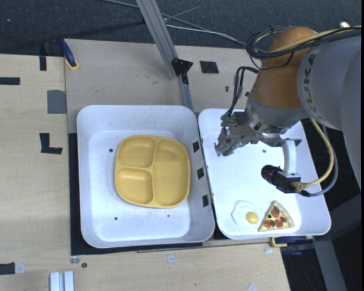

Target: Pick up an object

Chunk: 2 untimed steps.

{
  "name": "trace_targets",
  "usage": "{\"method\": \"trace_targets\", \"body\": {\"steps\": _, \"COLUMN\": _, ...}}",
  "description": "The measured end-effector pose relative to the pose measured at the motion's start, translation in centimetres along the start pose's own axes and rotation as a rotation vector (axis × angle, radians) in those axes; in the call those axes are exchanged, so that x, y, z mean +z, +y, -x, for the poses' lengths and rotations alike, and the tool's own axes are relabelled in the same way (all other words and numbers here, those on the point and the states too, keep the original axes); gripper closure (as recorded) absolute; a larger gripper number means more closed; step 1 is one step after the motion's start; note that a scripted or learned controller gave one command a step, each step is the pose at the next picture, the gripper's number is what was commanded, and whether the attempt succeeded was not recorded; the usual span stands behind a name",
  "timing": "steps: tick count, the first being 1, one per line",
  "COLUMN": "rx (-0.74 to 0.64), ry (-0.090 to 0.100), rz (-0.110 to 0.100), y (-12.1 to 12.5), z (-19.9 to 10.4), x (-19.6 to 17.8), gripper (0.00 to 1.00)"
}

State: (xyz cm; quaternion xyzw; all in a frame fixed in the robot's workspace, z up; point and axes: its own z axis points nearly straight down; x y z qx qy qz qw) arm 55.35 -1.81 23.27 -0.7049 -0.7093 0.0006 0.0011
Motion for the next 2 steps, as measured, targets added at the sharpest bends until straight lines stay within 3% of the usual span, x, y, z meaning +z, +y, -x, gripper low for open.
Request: {"method": "trace_targets", "body": {"steps": 2, "rx": 0.001, "ry": 0.0, "rz": 0.001, "y": 3.8, "z": -8.9, "x": 1.2, "gripper": 1.0}}
